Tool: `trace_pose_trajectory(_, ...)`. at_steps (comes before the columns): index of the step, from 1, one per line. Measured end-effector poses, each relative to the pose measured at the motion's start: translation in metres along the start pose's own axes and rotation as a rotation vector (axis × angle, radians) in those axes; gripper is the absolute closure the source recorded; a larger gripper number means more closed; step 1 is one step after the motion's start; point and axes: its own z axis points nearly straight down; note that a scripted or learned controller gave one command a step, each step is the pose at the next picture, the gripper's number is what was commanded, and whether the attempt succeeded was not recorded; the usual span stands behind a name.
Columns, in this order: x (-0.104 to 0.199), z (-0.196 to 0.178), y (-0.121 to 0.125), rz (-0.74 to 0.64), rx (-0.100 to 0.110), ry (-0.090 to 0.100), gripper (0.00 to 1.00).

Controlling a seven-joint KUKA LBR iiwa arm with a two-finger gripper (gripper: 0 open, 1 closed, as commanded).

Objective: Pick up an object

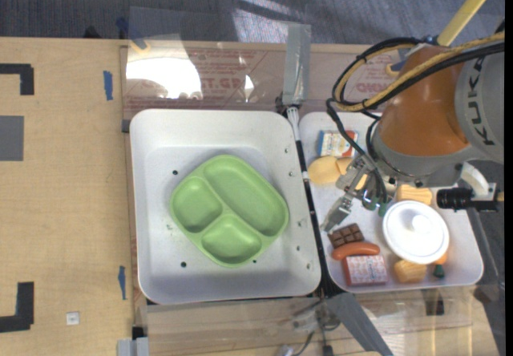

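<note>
Left bin (152, 266): shallow, white, rounded corners. Contents: one green divided plate (229, 208), three compartments, lying flat near the middle of the bin and turned at a slant; no item in any compartment.

Right bin (473, 270): shallow, white, set edge to edge with the left bin. Contents, from far side to near side:
- small white carton (332, 141) with red and blue print, near the far left corner;
- pale yellow rounded piece (324, 171), just beside the carton, close to the left wall;
- yellow-orange wedge (416, 194), partly covered by the arm;
- white round lidded bowl (414, 232), upright, towards the right side;
- brown chocolate bar (347, 235), ridged, lying flat, slightly tilted;
- red-orange sausage (355, 250), lying flat, just below the chocolate bar and touching or almost touching it;
- pink-red speckled block (365, 269), next to the near wall;
- yellow lump (409, 271), just beside the block, below the bowl;
- small dark green and orange bit (439, 271) by the near right corner, too small to identify.

Arm: grey body with orange band (421, 110), entering from the right, black and yellow cables looped over the far part of the right bin; wrist tilted down and leftward.

Gripper (335, 214): metallic, two fingers (349, 178) slightly apart, tips pointing down-left over the left part of the right bin, between the pale yellow piece and the chocolate bar. Nothing seen between the fingers. Tips just above the chocolate bar in the view, contact not determinable.
</note>
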Motion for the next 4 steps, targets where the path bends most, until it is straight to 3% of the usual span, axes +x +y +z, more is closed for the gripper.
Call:
trace_pose_trajectory(1, 0.023, -0.010, 0.049, 0.540, 0.001, -0.003, 0.00)
trace_pose_trajectory(2, 0.053, 0.031, 0.085, 0.717, -0.002, -0.027, 0.00)
trace_pose_trajectory(3, 0.056, 0.037, 0.095, 1.037, -0.054, -0.038, 0.00)
trace_pose_trajectory(4, 0.057, 0.038, 0.096, 1.028, -0.057, -0.038, 0.00)
